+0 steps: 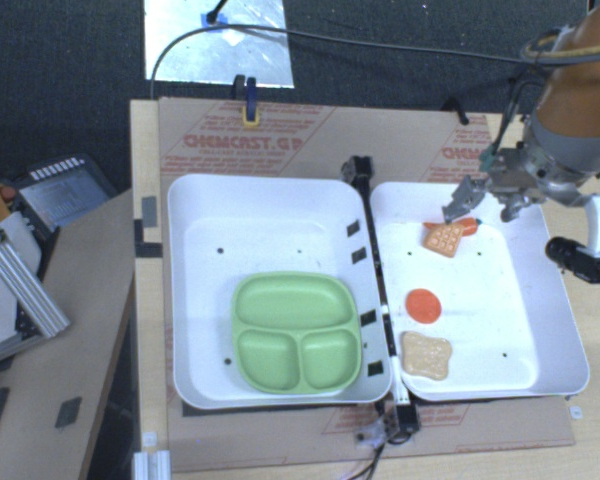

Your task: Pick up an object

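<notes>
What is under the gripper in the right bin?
The gripper hangs over an orange cracker-like piece in the right bin. A small red bit beside it is partly covered.

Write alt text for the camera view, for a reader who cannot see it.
A grey robot arm's pincer hangs over the right white bin, just above a waffle-patterned cracker. That bin also holds an orange disc and a tan toast-shaped piece; the left bin holds a green divided plate.

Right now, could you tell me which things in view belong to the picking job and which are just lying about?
Job: gripper; cracker; orange disc; toast piece; right bin.
Lying about: green divided plate; left bin; yellow clamp.
</notes>
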`<state>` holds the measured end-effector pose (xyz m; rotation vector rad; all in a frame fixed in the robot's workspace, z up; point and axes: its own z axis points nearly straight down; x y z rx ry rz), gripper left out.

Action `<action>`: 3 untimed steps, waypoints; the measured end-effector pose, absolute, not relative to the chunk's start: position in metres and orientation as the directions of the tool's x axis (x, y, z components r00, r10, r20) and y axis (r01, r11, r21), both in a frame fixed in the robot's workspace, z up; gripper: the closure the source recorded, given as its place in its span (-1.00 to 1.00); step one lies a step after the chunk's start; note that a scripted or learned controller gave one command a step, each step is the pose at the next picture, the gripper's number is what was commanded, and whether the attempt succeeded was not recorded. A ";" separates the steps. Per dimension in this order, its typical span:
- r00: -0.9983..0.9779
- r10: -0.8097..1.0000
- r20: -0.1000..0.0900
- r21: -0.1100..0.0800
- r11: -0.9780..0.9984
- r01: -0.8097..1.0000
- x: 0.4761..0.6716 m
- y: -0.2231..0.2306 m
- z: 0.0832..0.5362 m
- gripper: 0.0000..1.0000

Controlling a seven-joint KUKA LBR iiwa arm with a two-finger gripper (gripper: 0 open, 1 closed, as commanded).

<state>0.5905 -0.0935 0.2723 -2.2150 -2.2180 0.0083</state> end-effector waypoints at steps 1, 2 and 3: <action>-0.003 1.000 0.000 0.001 0.003 1.000 0.592 -0.093 0.278 -1.00; -0.001 1.000 0.001 -0.003 0.001 1.000 0.588 -0.091 0.216 -1.00; -0.001 1.000 0.001 -0.003 0.001 1.000 0.578 -0.087 0.167 -1.00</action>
